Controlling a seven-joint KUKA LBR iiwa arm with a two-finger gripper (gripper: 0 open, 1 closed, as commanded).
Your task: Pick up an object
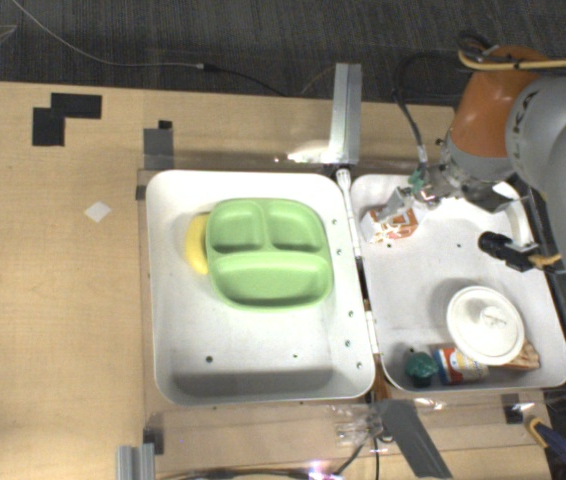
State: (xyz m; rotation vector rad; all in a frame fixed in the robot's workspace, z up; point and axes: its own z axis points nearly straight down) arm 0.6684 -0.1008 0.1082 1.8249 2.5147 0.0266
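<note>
well, smooth rounded green tray [266, 251]

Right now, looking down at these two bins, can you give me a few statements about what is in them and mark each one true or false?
1. The green tray lies in the left bin of the view. True.
2. A yellow thing peeks out at the tray's left edge. True.
3. The white bowl sits in the same bin as the tray. False: it is in the right bin.
4. The gripper hangs above the tray. False: it is over the right bin's far left corner.
5. A teal thing lies by the right bin's near wall. True.
</note>
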